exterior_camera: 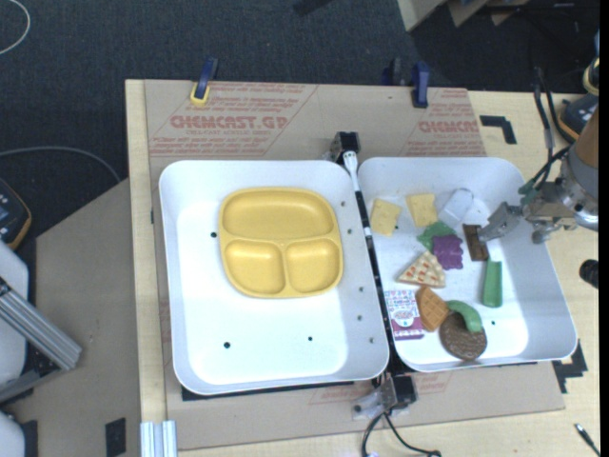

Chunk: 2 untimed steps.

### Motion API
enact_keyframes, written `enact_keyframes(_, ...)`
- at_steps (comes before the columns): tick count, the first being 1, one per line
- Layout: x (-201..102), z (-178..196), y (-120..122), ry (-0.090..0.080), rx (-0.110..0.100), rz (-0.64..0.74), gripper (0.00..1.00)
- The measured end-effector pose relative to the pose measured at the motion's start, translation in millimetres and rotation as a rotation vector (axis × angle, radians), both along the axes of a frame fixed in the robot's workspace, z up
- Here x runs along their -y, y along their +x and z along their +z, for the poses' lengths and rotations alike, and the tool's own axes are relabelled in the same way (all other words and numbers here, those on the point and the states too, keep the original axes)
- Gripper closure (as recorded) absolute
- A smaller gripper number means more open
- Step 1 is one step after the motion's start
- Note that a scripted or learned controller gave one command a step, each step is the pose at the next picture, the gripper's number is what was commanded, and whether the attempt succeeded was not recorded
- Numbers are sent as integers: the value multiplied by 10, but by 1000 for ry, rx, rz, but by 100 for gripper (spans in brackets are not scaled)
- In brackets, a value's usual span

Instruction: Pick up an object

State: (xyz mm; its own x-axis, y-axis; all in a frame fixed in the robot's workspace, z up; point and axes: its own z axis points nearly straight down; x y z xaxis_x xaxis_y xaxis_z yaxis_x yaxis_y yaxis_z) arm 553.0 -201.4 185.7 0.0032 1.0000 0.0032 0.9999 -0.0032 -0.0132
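Observation:
My gripper (520, 227) hangs over the right side of the right bin (542, 298), with its fingers spread and nothing between them, so it is open. Its left fingertip is just right of a brown bar (474, 242) and above a green stick (492, 284). Left of these lie purple grapes (447, 250), a green leafy piece (437, 230), a pizza slice (422, 271), two pale yellow cheese pieces (385, 216) and a white lump (459, 202). Near the front are a waffle (431, 307), a pink carton (404, 313) and a brown cookie (463, 341).
The left bin (190, 284) holds a yellow divided plate (281, 239). Both bins rest on a brown board (285, 112) held by clamps at the back. Cables run along the right edge beside the arm (580, 174).

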Motion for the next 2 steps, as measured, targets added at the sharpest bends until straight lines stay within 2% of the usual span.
enact_keyframes(1,-3,73,34,-3,14,3,0)
enact_keyframes(2,-65,-419,-54,0,7,3,0)
